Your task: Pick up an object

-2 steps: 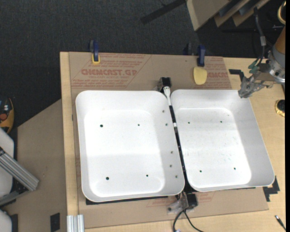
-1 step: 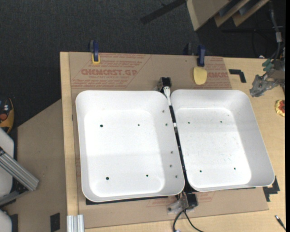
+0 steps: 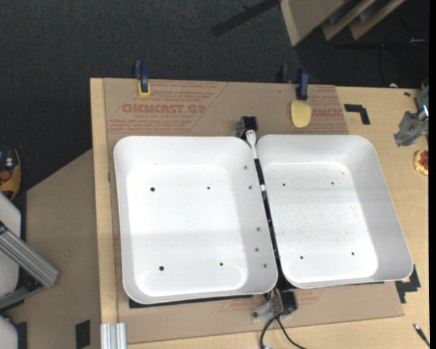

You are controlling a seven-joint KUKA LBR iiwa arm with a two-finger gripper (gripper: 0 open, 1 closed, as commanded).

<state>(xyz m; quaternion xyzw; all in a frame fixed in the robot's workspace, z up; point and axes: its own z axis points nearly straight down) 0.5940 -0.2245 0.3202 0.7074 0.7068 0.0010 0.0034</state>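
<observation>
Cable and black plug [image 3: 281, 305]: nearest, at the front edge of the counter [image 3: 102, 204], just below the gap between the bins; cable runs off the bottom edge.
Metal rail [image 3: 28, 258]: front left, off the counter, slanted, partly cut off.
Left bin [image 3: 184, 218]: white, shallow, four small dark dots on its floor, lower half in brighter light.
Right bin [image 3: 327, 211]: white, touching the left bin along one side, dark dots and faint specks on its floor.
Black strip [image 3: 262, 198]: along the seam between the bins, ending in a black clip [image 3: 248, 125] at the far end.
Object to pick: cannot tell which.
Grey thing [image 3: 409, 127]: on the counter at the right edge, outside the bins, too blurred to name.
Reddish thing [image 3: 422, 161]: just in front of the grey thing, cut off by the frame.
Yellowish piece [image 3: 300, 114]: behind the right bin, under a blue clamp [image 3: 302, 82].
Second blue clamp [image 3: 142, 73]: far left edge of the counter, above red print.
Floor [image 3: 68, 41]: dark, behind and left of the counter.
Wooden pieces [image 3: 340, 17]: farthest, top right, cut off.
End effector: grip state cannot be told.
</observation>
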